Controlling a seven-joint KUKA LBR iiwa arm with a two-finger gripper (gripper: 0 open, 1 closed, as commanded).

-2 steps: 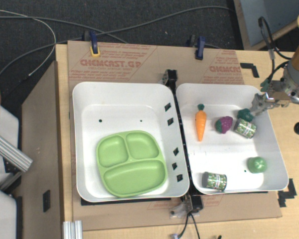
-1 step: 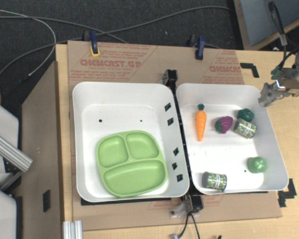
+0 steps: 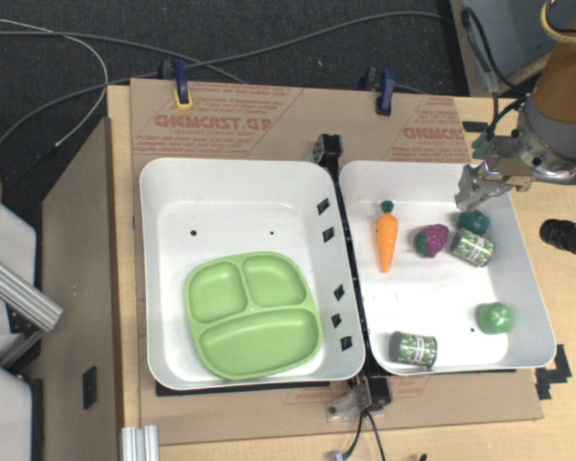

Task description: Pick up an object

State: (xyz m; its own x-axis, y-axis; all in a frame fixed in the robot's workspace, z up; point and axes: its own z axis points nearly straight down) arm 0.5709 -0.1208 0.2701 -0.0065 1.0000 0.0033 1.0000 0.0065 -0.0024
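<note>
- The arm (image 3: 557, 84) comes in at the upper right of the frame, and its gripper (image 3: 478, 192) hangs low over the upper right corner of the right-hand bin (image 3: 528, 296).
- From this slanted view I cannot tell whether the claw is spread or closed; nothing is visibly caught in it.
- Candidate objects all lie in the right bin: a toy carrot (image 3: 387, 241) at centre-left, a purple piece (image 3: 431, 240) just beside it, a dark green piece (image 3: 474, 223) directly below the claw, and a small can (image 3: 472, 249) touching or nearly touching that green piece.
- Lower in the same bin sit a green ball-like fruit (image 3: 495, 318) at the right and a second can (image 3: 414, 350) on its side near the bottom edge.
- The left bin (image 3: 163, 257) carries a green divided plate (image 3: 254, 313) at lower centre.
- Judged step: the approach, with the claw near the cluster but no grasp made yet.
- The likeliest target seems to be the dark green piece, though the can beside it may be meant instead.
- The next move calls for a short descent centred on one item, clear of its close neighbour and the bin wall, then a firm close before lifting.
</note>
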